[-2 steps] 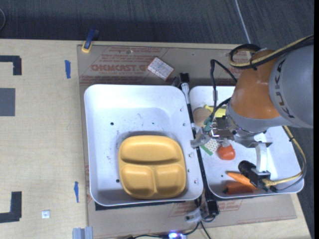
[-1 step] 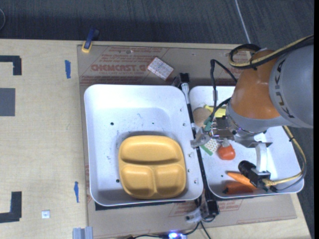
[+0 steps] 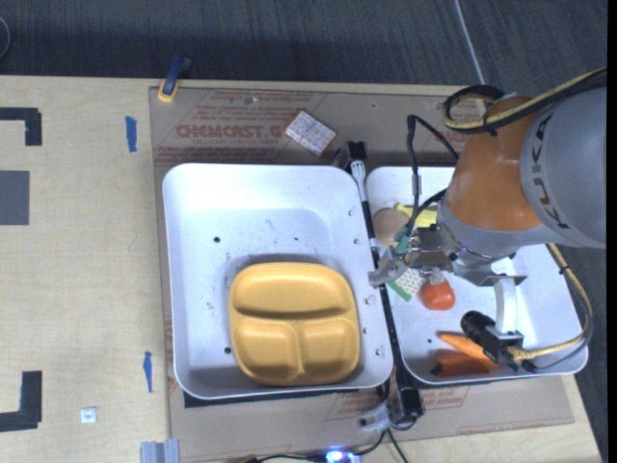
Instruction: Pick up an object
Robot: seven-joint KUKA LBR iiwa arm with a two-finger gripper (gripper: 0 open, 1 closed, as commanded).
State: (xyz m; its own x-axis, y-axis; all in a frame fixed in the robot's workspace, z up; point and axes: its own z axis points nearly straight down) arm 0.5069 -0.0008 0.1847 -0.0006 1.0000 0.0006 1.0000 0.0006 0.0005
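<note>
Hovering at the right bin's [image 3: 405, 355] left edge, the gripper [image 3: 410, 257] grasps nothing visible; whether its fingers are parted, I cannot tell; pickup remains.

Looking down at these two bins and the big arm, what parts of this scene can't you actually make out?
- Gripper: the orange-banded arm covers it from above in the camera view, so its finger state is unclear.
- Right bin: much of its floor lies under the arm.
- Small items near the divider: partly hidden, too small to identify.

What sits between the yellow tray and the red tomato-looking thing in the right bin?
In the camera view, between the yellow tray and the red piece lie the two bins' adjoining rims and a small white dotted item just left of the red piece.
</note>
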